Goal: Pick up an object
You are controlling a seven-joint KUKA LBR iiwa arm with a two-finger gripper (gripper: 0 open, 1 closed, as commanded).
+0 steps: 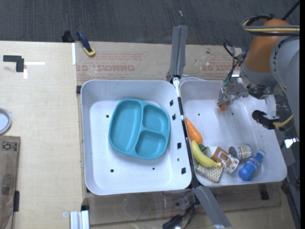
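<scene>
- Objects for picking lie grouped along the near edge of the right bin (267, 178): a carrot (193, 130), a banana (204, 157), a small printed carton (226, 159), a tin can (241, 151) and a blue bottle (250, 166).
- Carrot: lies against the bin's left wall, its lower end just beside the banana's upper end.
- Banana: lies at a slant near the near-left corner, over a flat patterned pack (210, 172).
- Carton: rests between the banana and the can, touching or nearly touching both.
- Can: lies on its side, just beside the bottle.
- Bottle: lies at a slant by the near-right corner, its cap toward the bin's right wall.
- Gripper (224, 101): sits over the far part of the right bin, well apart from the grouped objects.
- Gripper state: cannot be told at this resolution; a small orange-red spot shows at its tip, and what that spot is cannot be told.
- Arm (271, 51): enters over the bin's far-right corner, the orange band above the wrist.
- Left bin (90, 137): holds a teal divided plate (140, 128) with three compartments, lying flat near its middle.
</scene>
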